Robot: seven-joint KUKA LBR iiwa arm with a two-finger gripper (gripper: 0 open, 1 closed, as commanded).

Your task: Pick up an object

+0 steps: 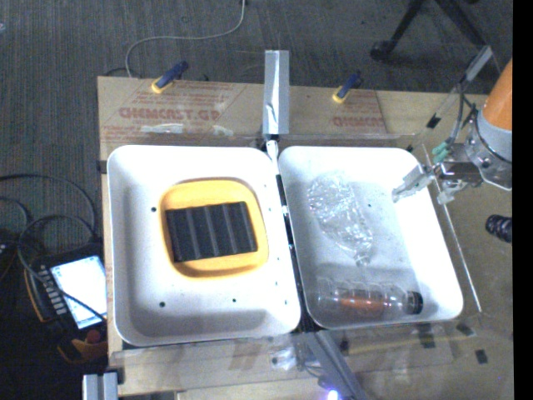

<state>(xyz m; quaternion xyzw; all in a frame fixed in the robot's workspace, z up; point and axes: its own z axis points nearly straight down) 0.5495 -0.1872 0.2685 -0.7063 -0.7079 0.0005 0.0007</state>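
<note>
Over right bin's [450, 248] far edge hangs gripper [420, 182] (open or shut, cannot tell). Nearest: crumpled bag [340, 211], down-left, lying slantwise. Bottle [371, 301] farther, lying sideways.

tray [215, 230] in left bin [133, 173]; bag [340, 211] behind bottle [371, 301] in right bin [433, 248]
</note>
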